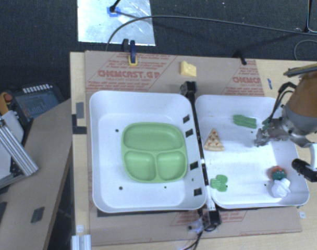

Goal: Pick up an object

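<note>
Grey fingers [262, 138] over right bin [242, 163] | spread: cannot tell | near green piece [245, 121]

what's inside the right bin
In the right bin: a pizza slice toy, a green piece, a small green toy and a white toy with a red-green top. The gripper covers part of the floor.

divided plate [152, 152]: pale green
pizza slice toy [214, 140]: orange, red dots
bins [104, 139]: white
cheese wedge [188, 69]: yellow
</note>
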`<state>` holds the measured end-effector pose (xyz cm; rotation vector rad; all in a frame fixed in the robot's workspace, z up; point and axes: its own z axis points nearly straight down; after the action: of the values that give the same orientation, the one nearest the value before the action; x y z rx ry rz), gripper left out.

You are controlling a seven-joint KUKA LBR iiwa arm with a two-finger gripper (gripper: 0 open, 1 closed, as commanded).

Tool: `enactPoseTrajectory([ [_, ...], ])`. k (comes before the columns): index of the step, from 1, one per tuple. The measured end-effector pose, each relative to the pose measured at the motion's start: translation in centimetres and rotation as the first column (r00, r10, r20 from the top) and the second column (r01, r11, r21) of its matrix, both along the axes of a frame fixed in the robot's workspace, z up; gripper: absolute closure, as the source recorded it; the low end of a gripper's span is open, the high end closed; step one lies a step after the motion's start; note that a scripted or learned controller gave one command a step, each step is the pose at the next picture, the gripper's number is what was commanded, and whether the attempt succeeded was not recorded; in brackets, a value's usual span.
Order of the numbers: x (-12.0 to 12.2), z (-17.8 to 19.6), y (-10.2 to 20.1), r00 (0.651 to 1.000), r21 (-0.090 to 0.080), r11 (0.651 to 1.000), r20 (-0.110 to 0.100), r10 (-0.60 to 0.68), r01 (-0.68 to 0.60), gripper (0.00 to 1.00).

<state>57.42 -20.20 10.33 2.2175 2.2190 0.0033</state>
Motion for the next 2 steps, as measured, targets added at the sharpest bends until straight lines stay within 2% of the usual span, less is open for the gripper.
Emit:
enactPoseTrajectory([
  [1,0.1,6.4,0.5,1.0,0.0,1.0,0.002,0.004,-0.004,1.0],
  [2,0.6,10.8,0.6,1.0,0.0,1.0,0.002,0.004,-0.004,1.0],
])
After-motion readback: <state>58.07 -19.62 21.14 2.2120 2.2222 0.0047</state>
